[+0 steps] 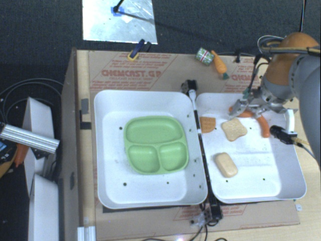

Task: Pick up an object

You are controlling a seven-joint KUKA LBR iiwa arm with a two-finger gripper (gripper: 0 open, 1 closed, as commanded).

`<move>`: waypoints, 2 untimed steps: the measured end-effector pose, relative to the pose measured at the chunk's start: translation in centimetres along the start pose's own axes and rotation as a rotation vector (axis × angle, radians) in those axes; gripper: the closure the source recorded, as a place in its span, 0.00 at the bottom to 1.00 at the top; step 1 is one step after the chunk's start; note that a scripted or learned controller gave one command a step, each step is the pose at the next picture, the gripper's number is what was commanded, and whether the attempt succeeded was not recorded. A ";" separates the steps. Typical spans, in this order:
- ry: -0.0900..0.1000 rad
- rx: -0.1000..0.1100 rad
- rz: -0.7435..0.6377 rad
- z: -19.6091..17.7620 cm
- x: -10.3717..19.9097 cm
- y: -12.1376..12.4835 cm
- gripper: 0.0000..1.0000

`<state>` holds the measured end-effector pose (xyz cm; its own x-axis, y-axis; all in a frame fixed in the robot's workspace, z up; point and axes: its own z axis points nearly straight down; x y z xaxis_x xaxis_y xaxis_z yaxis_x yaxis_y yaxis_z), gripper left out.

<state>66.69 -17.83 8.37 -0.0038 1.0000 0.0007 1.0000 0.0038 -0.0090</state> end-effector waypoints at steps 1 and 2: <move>0.000 0.000 0.000 0.0 -0.4 0.0 0.00; 0.000 0.000 -0.001 0.0 -0.4 0.0 0.00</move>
<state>66.70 -18.19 8.36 -0.0051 1.0000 0.0004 0.9999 0.0051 -0.0090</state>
